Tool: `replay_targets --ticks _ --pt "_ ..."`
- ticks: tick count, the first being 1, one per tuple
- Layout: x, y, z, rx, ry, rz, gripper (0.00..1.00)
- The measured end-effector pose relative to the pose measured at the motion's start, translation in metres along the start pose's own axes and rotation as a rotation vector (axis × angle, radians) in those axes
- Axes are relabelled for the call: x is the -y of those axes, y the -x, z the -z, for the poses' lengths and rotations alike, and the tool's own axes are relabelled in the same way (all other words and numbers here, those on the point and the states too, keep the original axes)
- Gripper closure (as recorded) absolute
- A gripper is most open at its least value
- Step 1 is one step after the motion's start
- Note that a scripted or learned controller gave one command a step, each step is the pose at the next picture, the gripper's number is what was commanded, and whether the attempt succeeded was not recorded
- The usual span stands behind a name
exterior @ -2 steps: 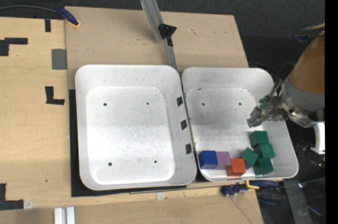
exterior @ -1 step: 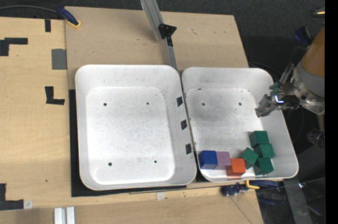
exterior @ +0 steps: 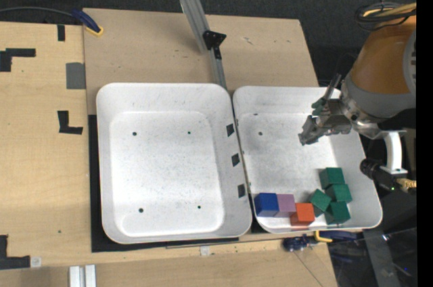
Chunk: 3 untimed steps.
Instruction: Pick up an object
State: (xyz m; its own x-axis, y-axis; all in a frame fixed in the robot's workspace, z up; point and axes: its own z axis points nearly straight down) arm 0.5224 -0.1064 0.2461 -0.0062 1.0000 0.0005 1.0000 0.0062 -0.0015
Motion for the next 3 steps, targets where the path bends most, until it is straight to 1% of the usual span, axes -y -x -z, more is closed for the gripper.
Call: replay_targets --ticks 1,2,3 --pt "-0.026 -0.056 0.004 -0.001 0.001 0.002 1.0" --pt "-0.048 -0.116 -0.002 -0.001 0.0 0.001 1.0" --pt "-0.06 -0.167 -0.001 -0.001 0.001 0.001 1.0"
